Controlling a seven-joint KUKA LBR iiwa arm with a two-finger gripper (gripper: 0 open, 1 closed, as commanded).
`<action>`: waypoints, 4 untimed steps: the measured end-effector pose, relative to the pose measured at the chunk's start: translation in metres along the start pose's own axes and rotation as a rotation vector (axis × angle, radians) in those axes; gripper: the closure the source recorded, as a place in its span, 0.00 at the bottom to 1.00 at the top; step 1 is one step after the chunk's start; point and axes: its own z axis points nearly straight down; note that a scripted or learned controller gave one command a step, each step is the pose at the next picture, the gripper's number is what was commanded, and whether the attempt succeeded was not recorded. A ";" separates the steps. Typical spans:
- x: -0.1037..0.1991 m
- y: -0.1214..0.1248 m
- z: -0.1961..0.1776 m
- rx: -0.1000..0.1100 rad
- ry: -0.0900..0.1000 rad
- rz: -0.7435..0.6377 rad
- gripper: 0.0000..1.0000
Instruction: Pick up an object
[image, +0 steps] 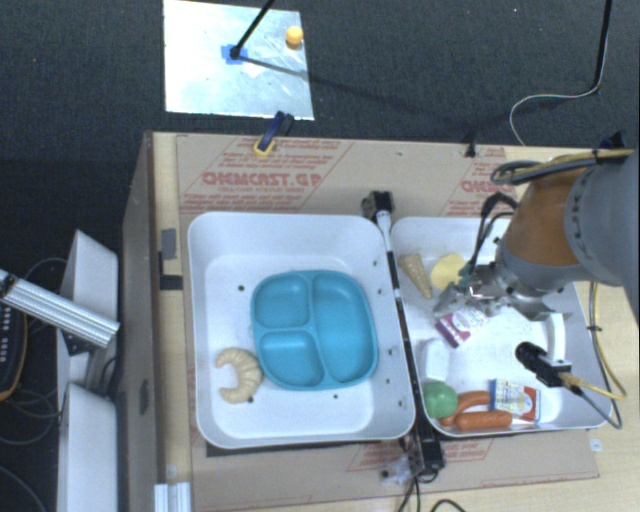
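- The left bin (290, 225) holds a blue plate (300, 300) with three compartments, lying flat near its middle, with nothing in any of them.
- A pale croissant (240, 373) lies on the left bin's floor, just off the plate's lower left corner; it looks to touch the plate's edge.
- The right bin (500, 350) holds the rest of the loose things.
- At its upper left, a tan cone (416, 272) lies on its side close to the wall shared with the left bin, and a yellow lump (447, 268) sits just beside it.
- The tool (468, 297) is low in the upper half of the right bin, just below the yellow lump. I cannot tell whether it is open or closed, or whether it has hold of anything.
- A small pink and white packet (455, 327) lies right under the tool, its upper end hidden by it. This is the thing nearest the tool, and it appears to rest on the bin floor.
- Along the right bin's lower edge sit a green ball (438, 397) in the left corner, then an orange sausage shape (480, 420), then a small white carton (515, 398) with red and blue print.
- Both bins rest on a surface (300, 170) covered in brown board with red lettering.
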 end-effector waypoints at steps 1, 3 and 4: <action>0.000 0.001 -0.011 -0.003 0.000 0.000 1.00; 0.007 0.081 0.003 0.057 -0.002 -0.004 0.00; 0.012 0.091 -0.011 0.009 -0.002 -0.001 1.00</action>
